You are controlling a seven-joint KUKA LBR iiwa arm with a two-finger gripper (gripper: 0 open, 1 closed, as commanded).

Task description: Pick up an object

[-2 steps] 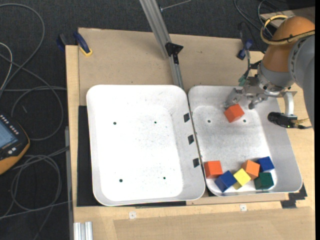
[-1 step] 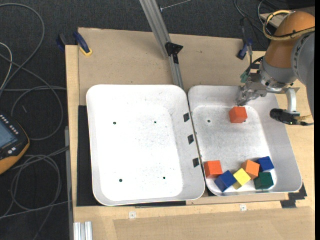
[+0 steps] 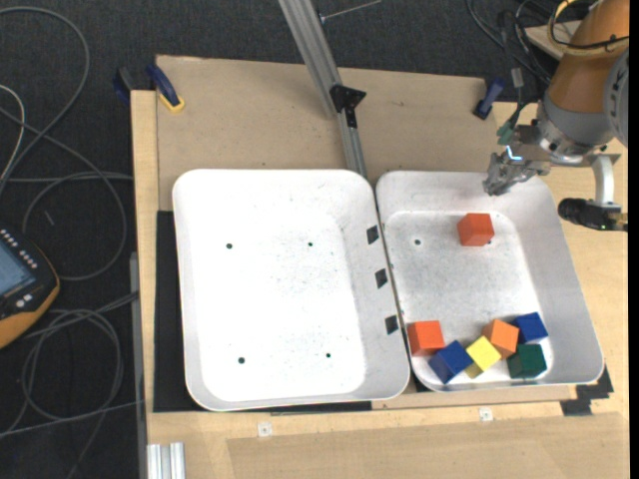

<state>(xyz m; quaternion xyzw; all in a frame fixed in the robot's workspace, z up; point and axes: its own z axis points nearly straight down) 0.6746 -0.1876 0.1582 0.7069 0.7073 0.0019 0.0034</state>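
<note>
My wooden bench [image 3: 260,118] on dark carpet [image 3: 70,88], loose black cables [image 3: 60,297] off its left edge, blue clamps [image 3: 165,86] at the far corners

Two white bins [image 3: 275,193]; seven blocks [image 3: 476,229]: three orange, two blue, one yellow, one green.

An orange-red cube [image 3: 476,230] sits alone on the right bin's [image 3: 559,267] floor near its far end.

No readable text, labels or numbers anywhere.
</note>
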